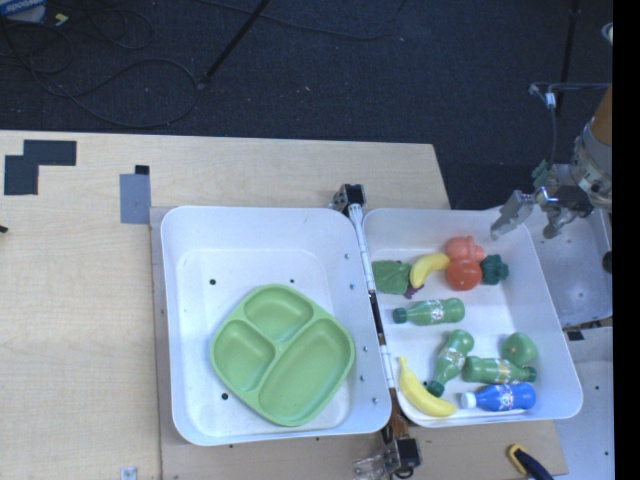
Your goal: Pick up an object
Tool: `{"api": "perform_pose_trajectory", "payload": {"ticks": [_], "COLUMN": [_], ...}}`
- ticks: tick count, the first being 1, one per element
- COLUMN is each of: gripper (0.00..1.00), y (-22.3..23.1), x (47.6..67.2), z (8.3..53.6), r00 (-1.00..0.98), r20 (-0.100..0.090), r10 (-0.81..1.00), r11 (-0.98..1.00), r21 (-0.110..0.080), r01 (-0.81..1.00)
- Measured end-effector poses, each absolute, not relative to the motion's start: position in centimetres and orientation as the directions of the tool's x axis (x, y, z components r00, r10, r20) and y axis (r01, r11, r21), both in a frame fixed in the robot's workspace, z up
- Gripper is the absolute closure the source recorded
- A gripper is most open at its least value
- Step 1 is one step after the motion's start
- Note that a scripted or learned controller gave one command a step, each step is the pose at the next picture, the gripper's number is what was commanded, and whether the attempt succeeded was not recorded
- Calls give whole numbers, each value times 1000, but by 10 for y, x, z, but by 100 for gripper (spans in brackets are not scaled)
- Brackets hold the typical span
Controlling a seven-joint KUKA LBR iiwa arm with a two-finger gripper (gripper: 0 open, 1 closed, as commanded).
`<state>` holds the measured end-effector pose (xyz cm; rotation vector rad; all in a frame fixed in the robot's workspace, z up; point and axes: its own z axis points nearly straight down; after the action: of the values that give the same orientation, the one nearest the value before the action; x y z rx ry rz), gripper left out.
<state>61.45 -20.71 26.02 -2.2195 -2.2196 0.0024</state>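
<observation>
Resting in the left bin (180, 268), a green divided plate (283, 354) is seen; toy bottles, bananas and a red tomato (463, 274) are scattered in the right bin (560, 368). At its two o'clock corner the gripper (530, 218) is held spread, nothing between its fingers

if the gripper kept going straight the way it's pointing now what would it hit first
Probably the far right rim of the right bin. The gripper sits at that bin's upper right corner, aimed down and left; the red tomato toy lies next inward. Its height is unclear, so this is a guess.
</observation>
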Motion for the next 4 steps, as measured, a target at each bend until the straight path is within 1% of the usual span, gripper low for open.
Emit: {"api": "perform_pose_trajectory", "payload": {"ticks": [1, 2, 3, 4], "gripper": [0, 0, 100, 0], "y": [-213, -214, -214, -214], "x": [531, 476, 477, 477], "z": [145, 89, 99, 98], "r00": [1, 1, 6, 6], "r20": [2, 2, 5, 5], "r10": [1000, 1000, 1000, 1000], "r11": [-1, -1, -6, -6], "r21": [-6, -1, -1, 0], "r01": [1000, 1000, 1000, 1000]}}
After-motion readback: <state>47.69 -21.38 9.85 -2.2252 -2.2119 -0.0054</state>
